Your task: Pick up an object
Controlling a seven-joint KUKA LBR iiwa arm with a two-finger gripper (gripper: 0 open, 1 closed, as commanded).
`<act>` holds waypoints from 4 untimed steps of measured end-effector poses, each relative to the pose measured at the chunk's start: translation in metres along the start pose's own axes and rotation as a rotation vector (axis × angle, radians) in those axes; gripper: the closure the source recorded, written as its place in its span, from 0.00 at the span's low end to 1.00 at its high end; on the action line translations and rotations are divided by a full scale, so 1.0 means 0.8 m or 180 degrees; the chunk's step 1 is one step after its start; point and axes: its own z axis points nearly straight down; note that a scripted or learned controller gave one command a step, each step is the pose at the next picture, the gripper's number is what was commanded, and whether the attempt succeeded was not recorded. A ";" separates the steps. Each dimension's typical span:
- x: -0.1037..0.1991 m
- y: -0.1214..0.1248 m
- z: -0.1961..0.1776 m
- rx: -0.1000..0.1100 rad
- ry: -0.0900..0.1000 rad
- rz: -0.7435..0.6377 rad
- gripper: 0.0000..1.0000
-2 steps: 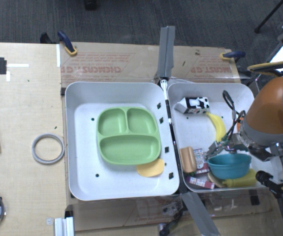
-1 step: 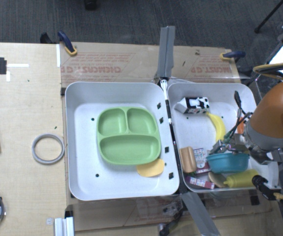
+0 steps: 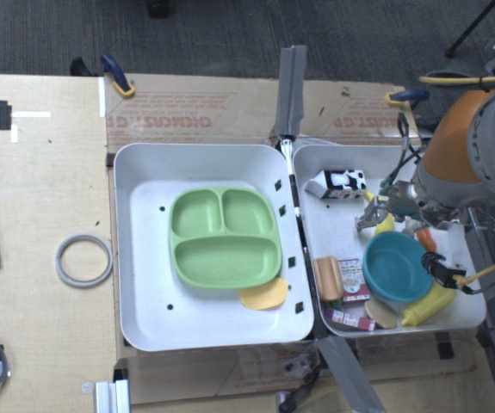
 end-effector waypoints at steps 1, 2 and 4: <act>-0.025 -0.047 -0.087 -0.0001 0.0000 -0.0346 0.00; 0.008 -0.062 -0.017 -0.0018 -0.0002 -0.0665 0.00; 0.009 -0.053 -0.001 -0.0005 0.0001 -0.0161 0.00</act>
